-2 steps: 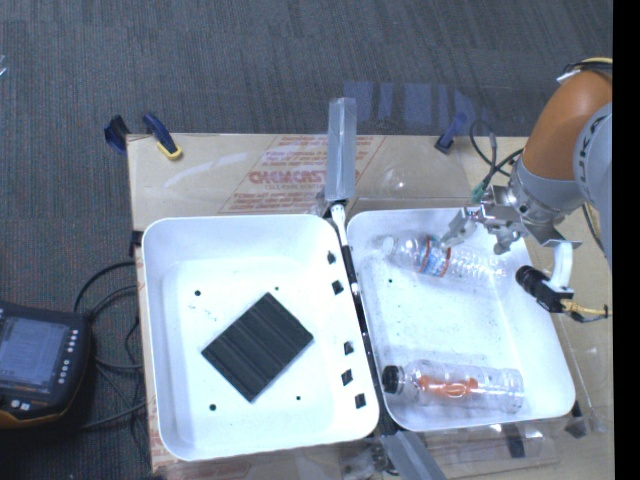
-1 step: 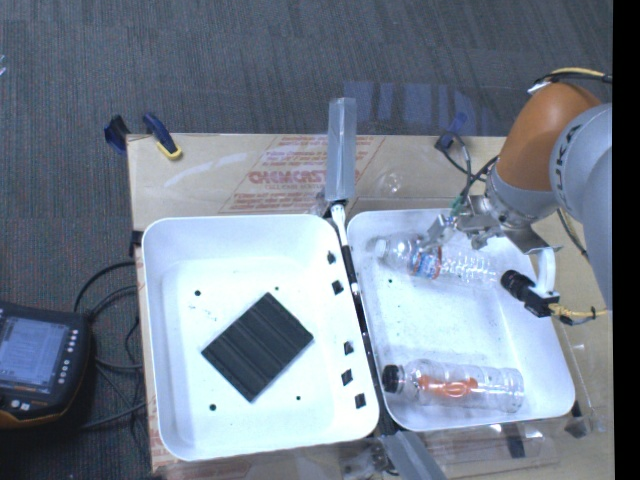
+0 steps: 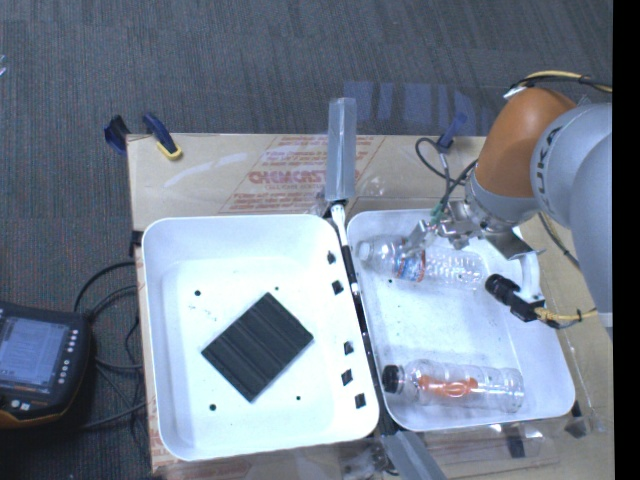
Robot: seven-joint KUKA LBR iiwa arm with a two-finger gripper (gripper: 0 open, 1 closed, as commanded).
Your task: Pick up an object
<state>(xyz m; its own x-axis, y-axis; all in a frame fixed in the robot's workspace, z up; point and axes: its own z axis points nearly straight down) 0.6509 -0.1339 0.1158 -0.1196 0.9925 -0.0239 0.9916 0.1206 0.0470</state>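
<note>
Camera view: tool (image 3: 432,230) at clear bottle (image 3: 425,261) in right bin (image 3: 560,368), grip state can't tell.

Two bins sit side by side on the bench (image 3: 215,173). In the left bin (image 3: 160,268) a flat pad (image 3: 258,345) lies near the middle. In the right bin (image 3: 540,353) one bottle (image 3: 425,262) lies along the far side and another bottle (image 3: 455,383) along the near side, well apart. The gripper (image 3: 432,230) is at the far bottle. A handheld pendant (image 3: 40,363) rests on the floor left of the bench.

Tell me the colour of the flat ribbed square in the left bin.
Dark grey, almost black, in the camera view.
</note>
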